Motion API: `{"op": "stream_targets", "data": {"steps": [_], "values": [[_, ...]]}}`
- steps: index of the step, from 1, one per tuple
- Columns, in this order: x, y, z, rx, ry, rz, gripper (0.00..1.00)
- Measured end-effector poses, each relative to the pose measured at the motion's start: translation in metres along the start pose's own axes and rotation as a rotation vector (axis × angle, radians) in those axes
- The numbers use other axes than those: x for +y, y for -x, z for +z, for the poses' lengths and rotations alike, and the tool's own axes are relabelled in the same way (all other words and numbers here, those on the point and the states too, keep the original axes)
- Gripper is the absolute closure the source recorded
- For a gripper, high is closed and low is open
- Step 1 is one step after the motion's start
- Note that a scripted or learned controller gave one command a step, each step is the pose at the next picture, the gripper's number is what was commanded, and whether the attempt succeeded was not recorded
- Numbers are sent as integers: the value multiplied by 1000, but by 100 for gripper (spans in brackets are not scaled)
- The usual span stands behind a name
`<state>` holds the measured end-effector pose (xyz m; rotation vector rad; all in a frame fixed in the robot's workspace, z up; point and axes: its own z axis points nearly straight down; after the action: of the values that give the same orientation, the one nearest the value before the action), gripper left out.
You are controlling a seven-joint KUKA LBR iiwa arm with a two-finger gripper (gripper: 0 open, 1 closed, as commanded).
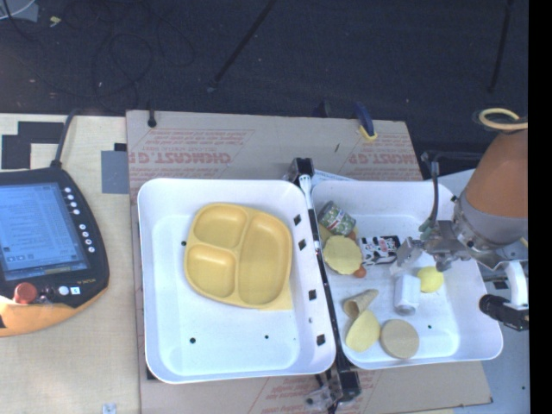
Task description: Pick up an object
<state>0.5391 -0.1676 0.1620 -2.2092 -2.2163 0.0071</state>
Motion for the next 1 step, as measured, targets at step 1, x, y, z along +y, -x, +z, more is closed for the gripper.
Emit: {"op": "stream_targets", "data": {"steps": [1], "values": [[-11, 31, 55, -6, 12, 2, 0]]}}
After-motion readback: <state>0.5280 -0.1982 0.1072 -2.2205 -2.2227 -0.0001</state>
